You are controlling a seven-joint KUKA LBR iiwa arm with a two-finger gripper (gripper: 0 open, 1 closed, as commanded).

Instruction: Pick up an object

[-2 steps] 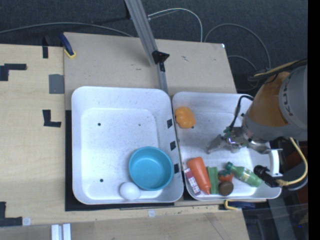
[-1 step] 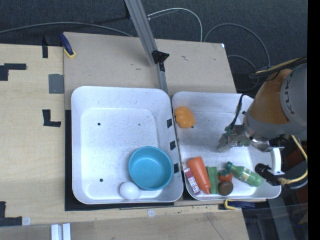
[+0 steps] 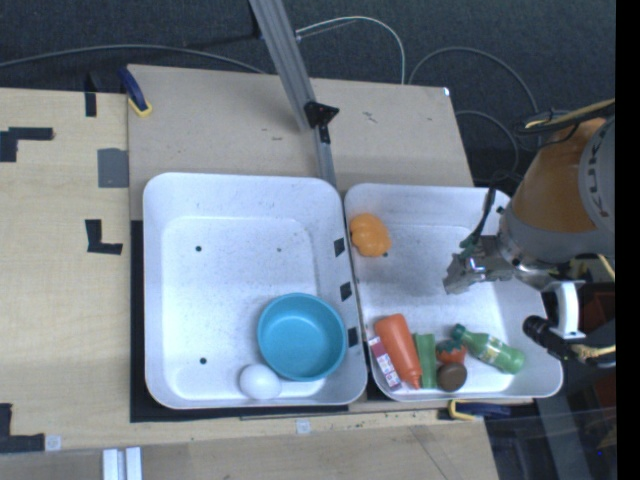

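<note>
My gripper (image 3: 462, 274) hangs over the right part of the right bin (image 3: 420, 218), above bare floor, with nothing visible between its fingers. An orange fruit-like object (image 3: 370, 235) lies at that bin's upper left, well to the gripper's left. Along the bin's front edge lie an orange bottle with a label (image 3: 396, 349), a small green piece (image 3: 426, 357), a brown round object (image 3: 452, 375) and a green bottle (image 3: 490, 349), all below the gripper.
The left bin (image 3: 200, 228) holds a blue bowl (image 3: 300, 335) and a white ball (image 3: 260, 380) near its front. A grey pole (image 3: 290, 58) slants down to the bins' shared back edge. Cables run behind the bench.
</note>
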